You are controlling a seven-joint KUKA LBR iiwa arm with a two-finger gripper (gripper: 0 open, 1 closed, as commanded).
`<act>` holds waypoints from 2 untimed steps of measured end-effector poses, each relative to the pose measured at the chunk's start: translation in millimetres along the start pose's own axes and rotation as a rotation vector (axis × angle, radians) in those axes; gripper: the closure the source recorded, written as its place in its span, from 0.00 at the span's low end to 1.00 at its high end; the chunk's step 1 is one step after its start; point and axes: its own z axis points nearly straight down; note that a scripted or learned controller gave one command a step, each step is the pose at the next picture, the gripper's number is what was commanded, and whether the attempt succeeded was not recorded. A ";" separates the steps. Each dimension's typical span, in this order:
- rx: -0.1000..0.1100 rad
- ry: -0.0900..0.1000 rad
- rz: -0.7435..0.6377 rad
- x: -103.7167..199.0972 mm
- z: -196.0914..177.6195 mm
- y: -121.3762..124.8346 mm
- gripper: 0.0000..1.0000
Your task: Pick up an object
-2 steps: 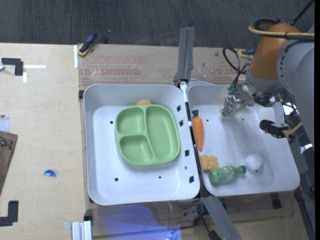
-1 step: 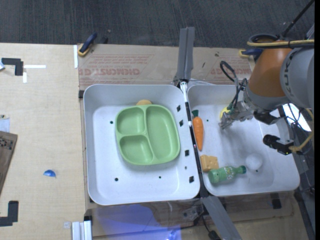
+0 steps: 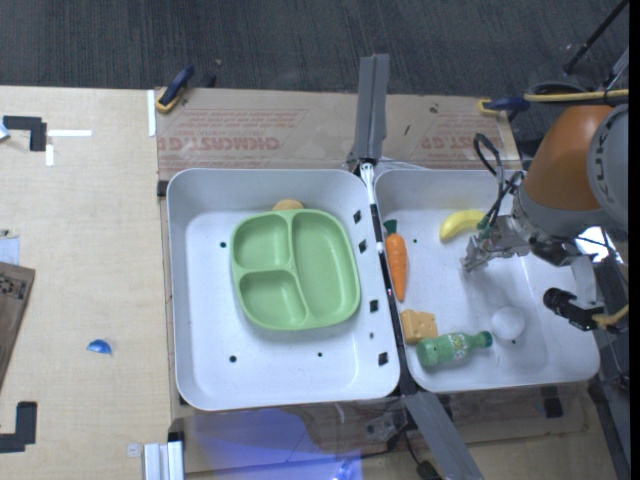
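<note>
In the camera view, the arm [image 3: 580,168] is reaching in from the right over the right bin [image 3: 560,368], its orange band sitting above the wrist. The gripper [image 3: 478,256] is hanging low over the bin's upper middle, just right of and below the banana [image 3: 460,225]; I cannot tell whether it is open or closed, and nothing is showing between its tips.

The banana is lying near the back wall, its long axis running left to right with a slight curve, the left end dipping lower. The carrot [image 3: 397,265] is lying along the bin's left wall, its long axis running up and down, green top pointing to the back and tip pointing to the front. Below it a yellow block [image 3: 419,324] is sitting, touching the green bottle [image 3: 452,347], which is lying on its side, cap pointing right. A white ball [image 3: 508,322] is resting just right of the cap.

In the left bin [image 3: 200,368], a green tray [image 3: 296,268] is sitting with three compartments, a yellow thing [image 3: 288,206] peeking out behind it. The surface [image 3: 70,268] is stretching away to the left.
</note>
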 end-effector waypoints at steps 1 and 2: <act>0.000 0.000 0.001 -0.2 0.0 0.0 0.00; 0.019 0.003 -0.139 5.7 2.1 74.8 0.00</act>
